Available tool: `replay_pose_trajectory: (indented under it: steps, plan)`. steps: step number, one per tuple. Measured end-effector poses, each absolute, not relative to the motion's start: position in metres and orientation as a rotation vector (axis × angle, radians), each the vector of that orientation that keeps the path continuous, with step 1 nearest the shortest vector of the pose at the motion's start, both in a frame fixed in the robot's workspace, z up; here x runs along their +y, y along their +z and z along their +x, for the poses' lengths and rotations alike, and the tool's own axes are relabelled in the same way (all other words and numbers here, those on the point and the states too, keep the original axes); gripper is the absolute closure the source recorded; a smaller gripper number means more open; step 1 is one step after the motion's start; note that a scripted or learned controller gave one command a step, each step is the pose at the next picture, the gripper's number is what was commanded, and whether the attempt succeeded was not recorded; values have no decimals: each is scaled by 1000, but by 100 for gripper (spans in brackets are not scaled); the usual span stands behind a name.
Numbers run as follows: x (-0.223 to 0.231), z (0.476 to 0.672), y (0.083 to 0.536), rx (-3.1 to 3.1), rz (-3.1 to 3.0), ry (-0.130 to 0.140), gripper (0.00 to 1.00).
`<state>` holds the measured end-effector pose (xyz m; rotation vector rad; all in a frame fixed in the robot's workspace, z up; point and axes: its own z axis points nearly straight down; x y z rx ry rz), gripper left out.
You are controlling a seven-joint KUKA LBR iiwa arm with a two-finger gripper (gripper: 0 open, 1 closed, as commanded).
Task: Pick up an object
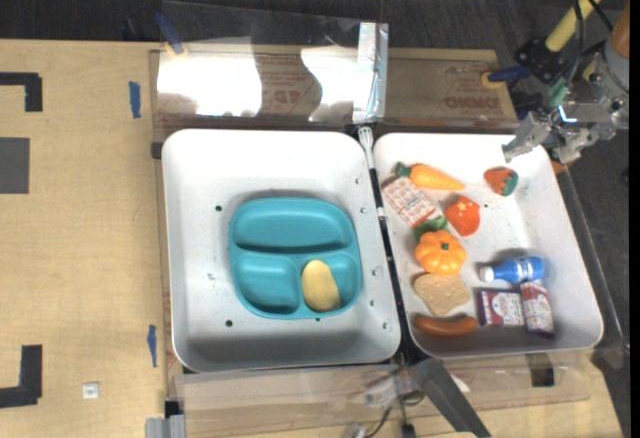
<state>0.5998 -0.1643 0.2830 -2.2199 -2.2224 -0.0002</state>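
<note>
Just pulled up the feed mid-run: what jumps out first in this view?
The teal tray in the left bin grabs the eye, with a yellow potato in its lower right compartment. The right bin is crowded with toy food, such as a carrot, a pumpkin and a strawberry. The gripper sits at that bin's upper right corner.

Right bin [575, 256], contents relative to the pumpkin [441, 252]:
- carrot [432, 176], lying flat, far side
- strawberry [501, 180], far right
- red pepper [462, 215], just beyond
- bread slice [442, 294], near side
- blue bottle [512, 271], on its side, right
- sausage [445, 326], nearest edge
</note>
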Motion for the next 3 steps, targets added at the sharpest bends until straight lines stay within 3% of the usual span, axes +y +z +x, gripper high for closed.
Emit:
replay_pose_trajectory:
  steps: [1, 2, 3]
  plan:
    - [-135, 582, 158, -2280, -2152, 6, 0]
    - [-146, 618, 88, -2360, -2084, -7, 0]
    - [-147, 619, 99, -2361, -2089, -9, 100]
